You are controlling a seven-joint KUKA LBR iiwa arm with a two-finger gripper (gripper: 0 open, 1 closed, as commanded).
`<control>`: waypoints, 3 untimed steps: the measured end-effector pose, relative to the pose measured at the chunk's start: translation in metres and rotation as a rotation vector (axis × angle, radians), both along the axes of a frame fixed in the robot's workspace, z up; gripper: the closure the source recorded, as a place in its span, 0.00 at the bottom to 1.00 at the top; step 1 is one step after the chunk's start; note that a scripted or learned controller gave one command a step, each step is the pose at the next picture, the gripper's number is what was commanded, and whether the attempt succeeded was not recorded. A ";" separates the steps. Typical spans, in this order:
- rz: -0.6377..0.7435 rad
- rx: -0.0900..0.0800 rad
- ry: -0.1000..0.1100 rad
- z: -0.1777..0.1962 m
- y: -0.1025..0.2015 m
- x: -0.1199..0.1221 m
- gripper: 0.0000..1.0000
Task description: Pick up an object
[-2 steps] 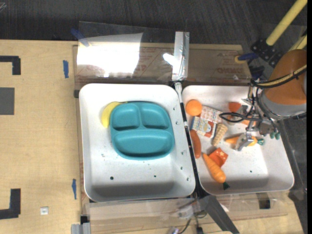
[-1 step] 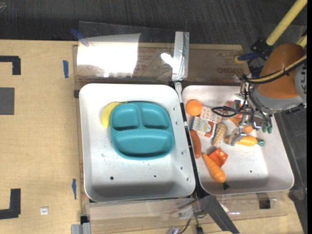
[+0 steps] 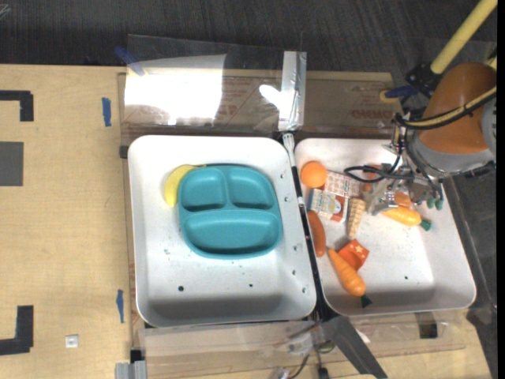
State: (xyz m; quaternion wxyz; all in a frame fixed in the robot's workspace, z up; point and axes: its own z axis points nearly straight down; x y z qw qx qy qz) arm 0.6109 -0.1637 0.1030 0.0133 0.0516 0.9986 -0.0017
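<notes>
Carrot [image 3: 403, 216] is lying in the right bin [image 3: 450, 283], its long axis running roughly left to right, directly beneath the pincer [image 3: 394, 198], which is hovering over it; how the pincer is set, I cannot tell.

- One fixed camera looks down from above the bench [image 3: 55, 212] at a slant, so far edges sit toward the top of the picture.
- It stands far enough back to take in both white bins whole: the left bin [image 3: 150, 275] and the right bin [image 3: 450, 275] side by side (with bare bench to the left).
- The arm [image 3: 454, 109] enters from the right edge, at the upper corner.
</notes>
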 end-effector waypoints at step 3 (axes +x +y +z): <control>-0.247 0.010 0.018 0.133 0.118 -0.012 1.00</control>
